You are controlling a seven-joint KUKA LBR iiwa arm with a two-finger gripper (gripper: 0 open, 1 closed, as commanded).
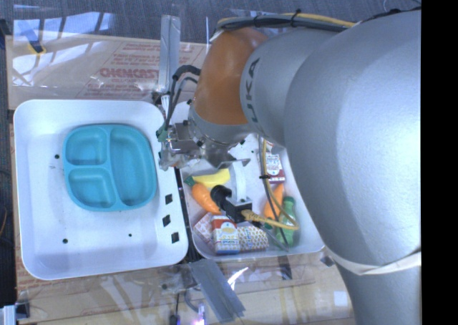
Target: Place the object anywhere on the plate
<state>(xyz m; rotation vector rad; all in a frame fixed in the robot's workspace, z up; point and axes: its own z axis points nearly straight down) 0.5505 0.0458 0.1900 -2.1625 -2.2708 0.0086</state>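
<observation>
Looming over the right side, the grey arm with its orange band [343,123] covers much of the right-hand shallow white bin [309,243]. Lettering on the arm's shell reads "UKA"; the rest of the word curves out of sight.

- Table [107,291]: pale wood under a clear plastic sheet [129,71] printed in red, apparently "CHEMCAST".
- Left-hand shallow white bin [28,195]: holds the light-blue three-compartment plastic plate [111,205], with nothing on it.
- Gripper [170,150]: low at the rims where the two bins meet, on the right bin's side, just beside the plate but not over it. Wide or closed, I cannot tell, and I see nothing gripped.
- Right bin contents: a yellow banana [213,178] touching an orange carrot [202,197], a green bottle [288,215], a small red-and-white carton [225,236] and a brown packet [274,166]. Their labels are too small to read.

Judgement: which item is the task's object is unclear. All candidates lie in the right bin, so the pick looks not yet secured. The lift, the carry across and the release onto the plate are all left.
</observation>
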